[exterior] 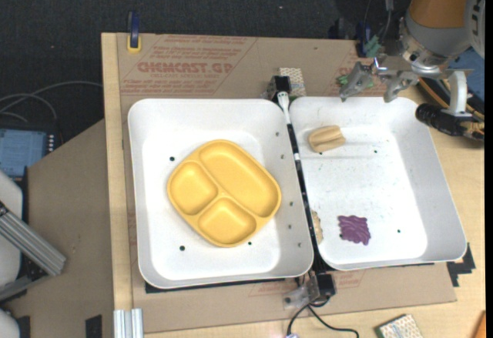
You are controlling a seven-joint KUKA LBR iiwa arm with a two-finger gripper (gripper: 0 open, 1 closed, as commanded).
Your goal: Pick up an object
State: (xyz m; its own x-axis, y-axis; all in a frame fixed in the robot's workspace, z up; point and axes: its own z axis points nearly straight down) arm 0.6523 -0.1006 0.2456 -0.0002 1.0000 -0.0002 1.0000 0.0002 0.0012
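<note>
Two spread fingers on the gripper [376,83], nothing between, above right bin's [431,175] far rim.

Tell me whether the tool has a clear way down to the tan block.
Probably yes. The tool hangs over the right bin's far rim, and the tan block lies alone nearby, with nothing between.

Right bin [431,198]: floor largely open. Obstacles are a tan block [326,138] at 11 o'clock and a purple bunch [354,229] at 6 o'clock, well apart, with a clear lane between. Left bin [146,198]: a yellow tray [223,192] takes the centre; only the margins are passable. Gripper [379,82] hangs over the right bin's 12 o'clock rim.
</note>
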